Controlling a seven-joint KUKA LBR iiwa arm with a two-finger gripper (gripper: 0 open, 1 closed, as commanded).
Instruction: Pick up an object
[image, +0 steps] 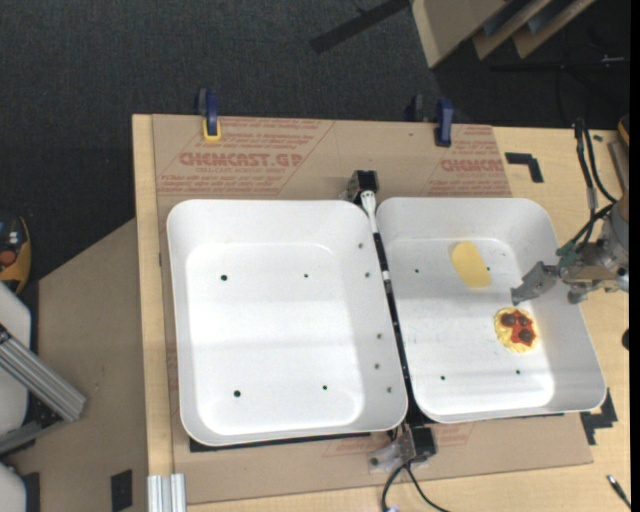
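Nearest of the two objects, the small pizza-like toy (517, 330) lies in the right bin (440, 395) just below the gripper (530, 285), whose finger state I cannot tell, with the yellow piece (471, 264) farther back and the left bin (200, 330) beside.

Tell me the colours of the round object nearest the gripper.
Yellow with red and dark blotches on top, lying in the right bin, in the camera view.
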